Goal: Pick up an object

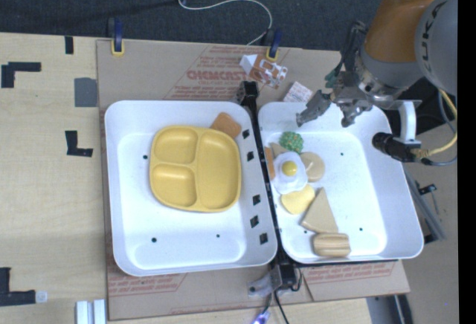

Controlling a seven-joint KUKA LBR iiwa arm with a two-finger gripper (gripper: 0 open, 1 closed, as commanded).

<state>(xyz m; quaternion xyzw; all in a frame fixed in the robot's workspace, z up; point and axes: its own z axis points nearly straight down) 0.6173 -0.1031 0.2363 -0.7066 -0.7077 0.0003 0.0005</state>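
Observation:
My gripper (328, 114) hangs over the back edge of the right bin (372, 189), fingers spread apart with nothing between them. Below and to its left, along the bin's left side, lie toy foods: a green broccoli (291, 141), a fried egg (289, 171), a tan round piece (312, 166), a pale yellow piece (296, 200), a tan wedge (321, 214) and a bread roll (331, 244). The broccoli is the nearest of them to the fingers, a short way off and not touched.
The left bin (134, 241) holds a yellow divided plate (196, 169) with a small orange-brown piece (225, 124) at its back right corner. Paper tags (265, 71) and a white cable (223, 4) lie behind the bins. The arm's body (405, 25) rises at the right.

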